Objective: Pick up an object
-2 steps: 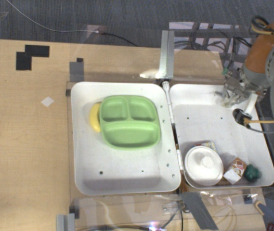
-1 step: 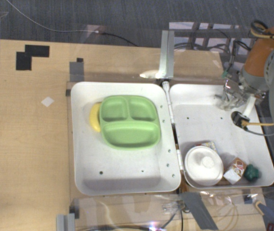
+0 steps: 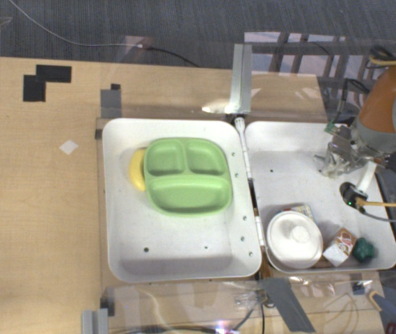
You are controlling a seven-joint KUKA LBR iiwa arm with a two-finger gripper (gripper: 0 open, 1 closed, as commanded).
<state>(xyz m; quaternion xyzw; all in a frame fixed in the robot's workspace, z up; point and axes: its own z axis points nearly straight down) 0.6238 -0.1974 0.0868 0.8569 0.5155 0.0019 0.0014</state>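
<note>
On the wooden tabletop (image 3: 37, 207), two white bins sit side by side. The left bin (image 3: 177, 256) carries one green divided tray (image 3: 186, 175) with one yellow item (image 3: 136, 170) tucked beneath its left edge. In the right bin (image 3: 288, 165), one white bowl (image 3: 294, 238), one small carton (image 3: 340, 247) and one dark green object (image 3: 364, 250) cluster along the near edge. The claw (image 3: 340, 160) hangs over the far right corner, nothing visible between its fingers, their spread impossible to tell; the candidates lie below it toward the camera, the carton and green object nearest.
</note>
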